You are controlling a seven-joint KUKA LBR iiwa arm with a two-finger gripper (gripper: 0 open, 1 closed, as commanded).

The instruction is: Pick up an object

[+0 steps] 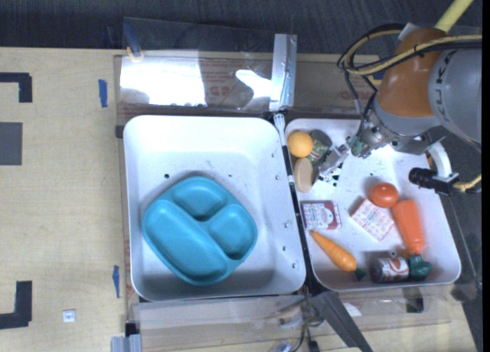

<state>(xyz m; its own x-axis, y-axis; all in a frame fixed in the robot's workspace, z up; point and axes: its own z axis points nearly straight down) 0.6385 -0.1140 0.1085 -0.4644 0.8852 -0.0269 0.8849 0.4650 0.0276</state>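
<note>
- Reaching in from the right, the grey arm (452, 90) with its glossy orange band hung over the right bin (453, 255).
- Its end effector (334, 161) sat low in that bin's upper left corner, by a round yellow fruit (300, 144); whether it gripped anything could not be told.
- Smooth carrots (334, 250), a red tomato (383, 193), flat packets (320, 215) and a small can (391, 268) lay scattered there.
- A teal moulded tray (200, 228) with three compartments filled the left bin (153, 140).

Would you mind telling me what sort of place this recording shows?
Most likely a robotics lab set up for pick-up trials: a grey arm reaches over two white bins, one with a blue tray, the other with toy food such as a carrot.
</note>
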